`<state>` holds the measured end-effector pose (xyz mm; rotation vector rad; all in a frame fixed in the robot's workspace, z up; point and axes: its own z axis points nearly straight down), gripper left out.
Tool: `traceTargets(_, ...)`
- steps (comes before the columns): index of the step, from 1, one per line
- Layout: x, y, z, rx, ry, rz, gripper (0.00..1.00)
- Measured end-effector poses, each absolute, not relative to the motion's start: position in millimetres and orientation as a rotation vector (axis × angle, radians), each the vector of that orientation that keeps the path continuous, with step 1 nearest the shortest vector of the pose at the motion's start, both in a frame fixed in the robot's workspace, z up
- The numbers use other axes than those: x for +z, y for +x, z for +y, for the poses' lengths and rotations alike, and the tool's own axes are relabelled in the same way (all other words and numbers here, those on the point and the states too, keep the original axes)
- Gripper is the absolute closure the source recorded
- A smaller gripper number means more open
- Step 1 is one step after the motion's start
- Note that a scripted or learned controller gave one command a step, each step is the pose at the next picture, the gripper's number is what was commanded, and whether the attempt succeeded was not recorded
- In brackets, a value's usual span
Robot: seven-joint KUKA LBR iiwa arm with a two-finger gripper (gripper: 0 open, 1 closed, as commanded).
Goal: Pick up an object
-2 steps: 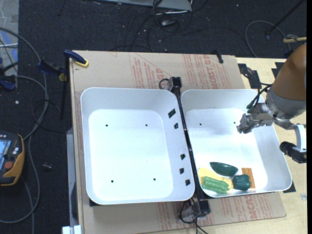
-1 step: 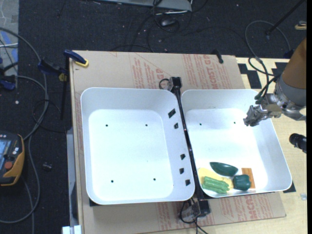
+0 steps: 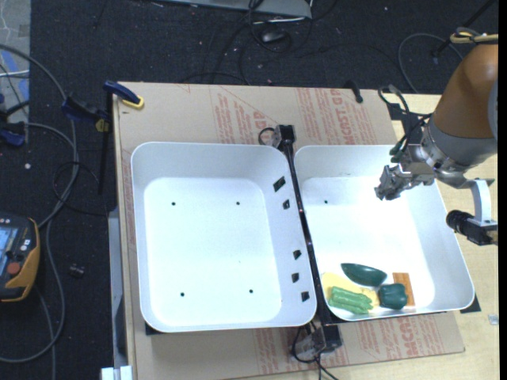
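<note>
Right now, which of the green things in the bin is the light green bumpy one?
The light green bumpy piece lies leftmost in the right bin; the other two are darker teal.

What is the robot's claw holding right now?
Nothing visible. The gripper hangs over the right white bin, far from the green toys lying in its front corner.

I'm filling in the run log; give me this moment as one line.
claw: above right bin, far end | held: nothing seen | objects: clustered at near edge, apart from claw | left bin: untouched
</note>
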<state>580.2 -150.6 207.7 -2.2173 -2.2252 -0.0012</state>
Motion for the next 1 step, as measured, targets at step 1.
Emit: traceTargets(1, 202.7, 593.8, -94.1, -0.001, -2.215, -2.226, 1.00)
